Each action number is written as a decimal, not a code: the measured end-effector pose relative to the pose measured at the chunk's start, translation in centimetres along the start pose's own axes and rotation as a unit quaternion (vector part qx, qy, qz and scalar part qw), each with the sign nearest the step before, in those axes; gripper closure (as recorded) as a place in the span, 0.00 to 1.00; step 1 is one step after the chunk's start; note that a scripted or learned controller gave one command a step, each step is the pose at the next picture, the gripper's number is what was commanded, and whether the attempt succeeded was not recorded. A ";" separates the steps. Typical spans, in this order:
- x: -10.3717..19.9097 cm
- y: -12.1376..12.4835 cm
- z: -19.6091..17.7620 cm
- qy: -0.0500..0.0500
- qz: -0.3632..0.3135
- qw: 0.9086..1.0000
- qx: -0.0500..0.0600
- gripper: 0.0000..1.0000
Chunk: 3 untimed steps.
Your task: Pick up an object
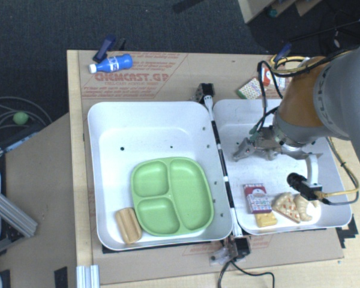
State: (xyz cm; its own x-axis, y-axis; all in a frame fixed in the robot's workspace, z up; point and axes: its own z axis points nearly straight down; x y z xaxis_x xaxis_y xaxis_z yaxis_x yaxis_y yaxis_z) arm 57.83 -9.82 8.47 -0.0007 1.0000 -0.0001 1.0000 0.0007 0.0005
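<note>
I see the desk (78, 161) carrying two white bins. The left bin (108, 131) holds a green divided tray (171, 195) with a tan block (128, 225) touching its lower-left edge. My arm (324, 95) reaches over the right bin (237, 116), the tool (256, 150) low above the bin floor; I cannot tell its finger state. Near the front wall lie a pale pastry (295, 207), a red-and-white packet (257, 197), and a yellow piece (266, 220).

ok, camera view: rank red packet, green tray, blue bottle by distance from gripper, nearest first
From the gripper:
1. Red packet, right bin, just below it.
2. Green tray, left bin, lower left.
3. Blue bottle, on the bench, far upper left.
</note>
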 end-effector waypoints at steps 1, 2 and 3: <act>-8.1 -4.0 -4.8 -0.001 0.001 1.000 -0.001 0.00; -1.3 -5.1 0.1 0.001 0.000 1.000 0.001 0.00; -12.1 -2.3 0.0 0.005 -0.002 1.000 0.001 0.00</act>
State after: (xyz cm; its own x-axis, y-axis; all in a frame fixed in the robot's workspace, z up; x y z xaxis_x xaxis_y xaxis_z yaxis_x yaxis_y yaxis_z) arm 55.50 -21.93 8.52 -0.0044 0.9999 0.0093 1.0000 0.0044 -0.0018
